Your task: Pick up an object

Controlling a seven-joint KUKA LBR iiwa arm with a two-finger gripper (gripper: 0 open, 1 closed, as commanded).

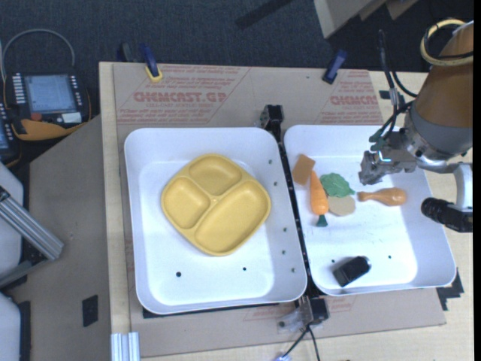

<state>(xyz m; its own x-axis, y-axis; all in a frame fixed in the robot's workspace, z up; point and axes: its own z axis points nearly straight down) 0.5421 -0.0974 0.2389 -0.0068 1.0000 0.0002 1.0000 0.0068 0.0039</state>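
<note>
Gripper [373,173] hangs over the upper right part of the right bin [421,273], at the end of the grey arm [443,96] w/ its orange band. Finger state: can't tell from this angle, the tip is a dark blur against the white floor, and nothing shows between the fingers.

Closest to it, just below and to its right in the pic, lies a tan drumstick-shaped toy [383,196], on the bin floor, apart from the tip. Just to the gripper's left sits a green leafy piece [334,183], touching a pale beige disc [343,207] right under it. Next out, an orange carrot [319,196] lies lengthwise beside the green piece, w/ a brownish-orange block [303,168] at its upper end and a small dark green bit [322,219] at its lower end. Well below the gripper, near the bin's front wall, rests a black blocky object [351,270].

Farther left, across the divide, the left bin [150,277] holds a yellow three-compartment plate [216,203], roughly central, tilted on the diagonal. Farthest off, beyond the bench's left edge, a handheld control pendant [46,100] w/ a screen.
</note>
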